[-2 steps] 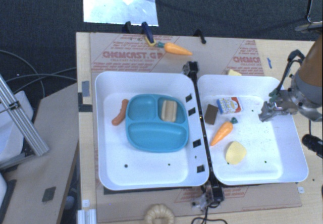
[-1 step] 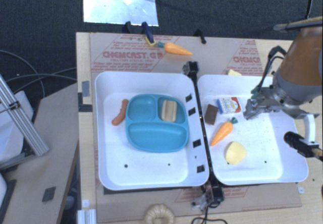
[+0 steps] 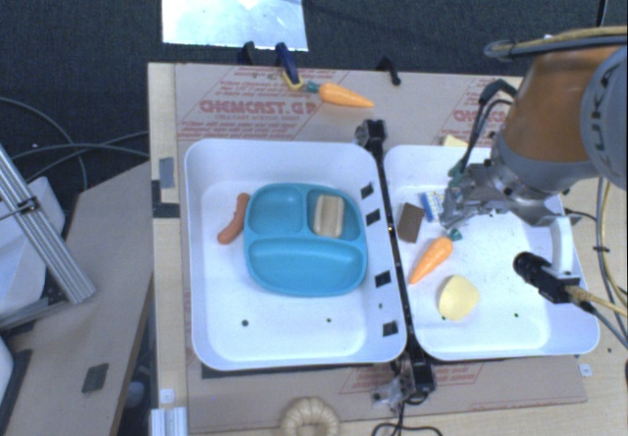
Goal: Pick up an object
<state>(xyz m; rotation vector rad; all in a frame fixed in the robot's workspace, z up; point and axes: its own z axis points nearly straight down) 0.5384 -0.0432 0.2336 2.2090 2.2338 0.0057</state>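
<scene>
You have two white bins side by side on the desk (image 3: 245,365). The left bin (image 3: 211,326) holds a blue divided plate (image 3: 294,262) with a tan bread slice (image 3: 328,216) in its upper right compartment; an orange sausage (image 3: 234,219) lies just beside the plate's left edge. In the right bin (image 3: 549,331) you see a toy carrot (image 3: 431,258) tilted near the divider, a pale yellow lemon-like piece (image 3: 457,299) below it, a brown block (image 3: 410,222) and a small blue-and-white item (image 3: 431,203) near the top left. The pincer (image 3: 455,218) hangs just above the carrot's thick end; you cannot tell whether its fingers are apart. The bin's lower right floor is open. A second carrot (image 3: 342,95) lies on the desk beyond the bins.
</scene>
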